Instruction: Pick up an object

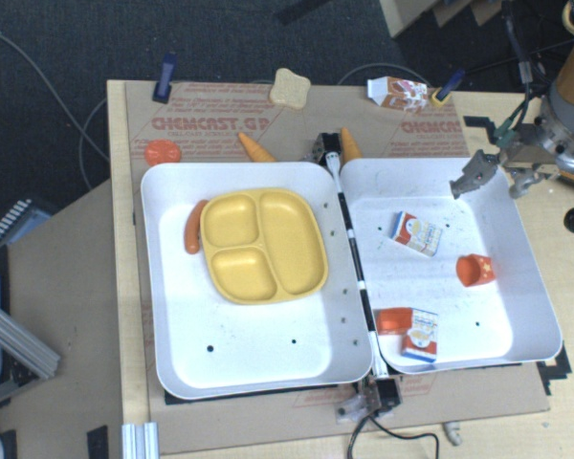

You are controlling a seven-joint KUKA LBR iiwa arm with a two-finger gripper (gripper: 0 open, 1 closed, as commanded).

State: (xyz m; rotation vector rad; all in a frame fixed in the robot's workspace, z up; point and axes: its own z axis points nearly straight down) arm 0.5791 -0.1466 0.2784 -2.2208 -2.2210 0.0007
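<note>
My gripper [496,173] hangs over the far right corner of the right bin [517,338], with two grey fingers spread apart and nothing between them. Below it in that bin lie a small white and orange carton [416,233], an orange cup [475,270] on its side, and a second carton with an orange block [409,330] at the near left corner. The left bin [268,361] bears a yellow compartment tray [264,245] and a red sausage [192,228] along the tray's left side.
On the bench behind the bins lie a bread slice [290,87], a carrot [254,147], an orange disc [162,151], a blue clip [164,76] and a small milk carton [398,93]. A black clamp [328,147] sits between the bins' far corners.
</note>
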